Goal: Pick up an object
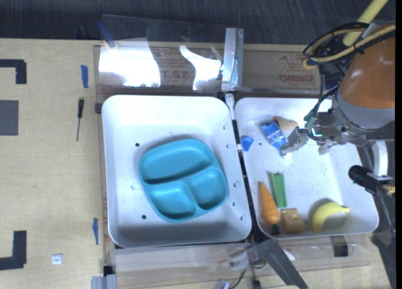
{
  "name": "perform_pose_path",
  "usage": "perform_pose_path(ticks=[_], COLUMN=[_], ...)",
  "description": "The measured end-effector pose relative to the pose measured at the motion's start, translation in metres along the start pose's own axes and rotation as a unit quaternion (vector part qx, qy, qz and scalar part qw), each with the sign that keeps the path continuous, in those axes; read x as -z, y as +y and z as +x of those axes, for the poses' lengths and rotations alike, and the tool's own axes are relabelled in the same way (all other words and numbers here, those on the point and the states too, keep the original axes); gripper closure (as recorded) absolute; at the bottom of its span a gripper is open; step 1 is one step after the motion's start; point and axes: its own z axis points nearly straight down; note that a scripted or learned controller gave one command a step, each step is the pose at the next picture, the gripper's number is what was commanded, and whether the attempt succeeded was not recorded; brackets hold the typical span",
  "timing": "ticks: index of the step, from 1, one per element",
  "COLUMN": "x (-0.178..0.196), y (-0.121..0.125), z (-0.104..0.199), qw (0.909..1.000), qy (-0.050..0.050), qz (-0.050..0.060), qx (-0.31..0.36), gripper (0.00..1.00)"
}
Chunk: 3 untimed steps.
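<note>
Over the right bin (364, 222), the gripper (309, 141) hangs with jaws spread and nothing between them, one fingertip just beside the blue packet (272, 134).

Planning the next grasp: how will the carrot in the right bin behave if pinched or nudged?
The carrot looks tapered and rounded, so it may roll or slip from a pinch. It seems stiff, probably light. The wooden block beside its tip might stop it rolling.

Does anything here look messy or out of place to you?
Nothing looks spilled or broken. The blue divided plate sits at a slant in the left bin. In the right bin, the carrot and wooden block crowd the near wall beside the banana.
</note>
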Motion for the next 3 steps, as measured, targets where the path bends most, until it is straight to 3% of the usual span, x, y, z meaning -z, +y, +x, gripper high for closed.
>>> perform_pose_path(ticks=[1, 2, 3], x=[-0.035, -0.082, -0.131], y=[0.042, 0.080, 0.098], z=[0.025, -0.008, -0.009], qw=[0.9993, 0.9990, 0.9997], qy=[-0.001, -0.001, -0.001], qz=[-0.001, -0.001, -0.002], qx=[0.037, -0.044, 0.023], gripper=[0.00, 0.00, 0.00])
